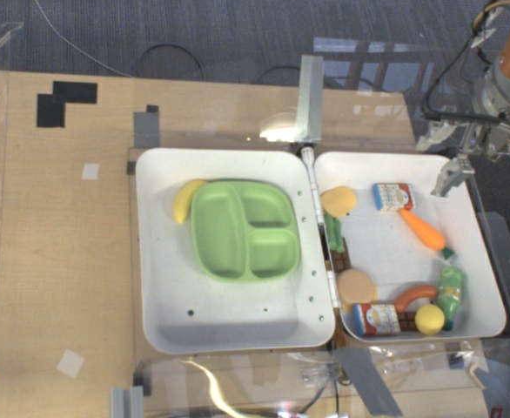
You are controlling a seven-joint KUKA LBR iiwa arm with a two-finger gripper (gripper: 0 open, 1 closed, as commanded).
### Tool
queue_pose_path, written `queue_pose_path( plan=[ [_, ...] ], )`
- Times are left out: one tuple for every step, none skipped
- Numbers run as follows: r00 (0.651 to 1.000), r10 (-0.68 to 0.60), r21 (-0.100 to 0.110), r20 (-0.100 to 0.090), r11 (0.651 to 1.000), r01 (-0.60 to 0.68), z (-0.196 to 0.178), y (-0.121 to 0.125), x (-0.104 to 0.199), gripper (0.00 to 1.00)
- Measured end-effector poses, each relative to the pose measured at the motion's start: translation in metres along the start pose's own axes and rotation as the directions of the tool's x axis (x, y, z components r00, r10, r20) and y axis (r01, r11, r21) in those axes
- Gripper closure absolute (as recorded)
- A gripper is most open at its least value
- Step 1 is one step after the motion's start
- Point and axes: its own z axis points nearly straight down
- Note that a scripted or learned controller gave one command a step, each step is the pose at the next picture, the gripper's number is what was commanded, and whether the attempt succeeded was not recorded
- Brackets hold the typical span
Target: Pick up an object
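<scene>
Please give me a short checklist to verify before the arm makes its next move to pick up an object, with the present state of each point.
1. Gripper is over the right bin, at its far right corner: ok.
2. Nothing between the fingers: ok.
3. Fingers open enough: cannot tell.
4. Carrot lies free, apart from the box: ok.
5. Near corner is crowded, lemon touching the green bottle: not ok for a clean grasp.
6. Left bin holds the green plate with a banana at its edge: ok.
</scene>
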Motion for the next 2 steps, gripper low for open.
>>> queue_pose_path(
  plan=[
    [0.997, -0.074, -0.003, -0.008, 0.997, 0.074, 0.086, -0.029, -0.022, 0.00],
    [0.991, -0.133, 0.000, -0.003, 0.991, 0.133, 0.196, -0.017, -0.039, 0.00]
  ],
)
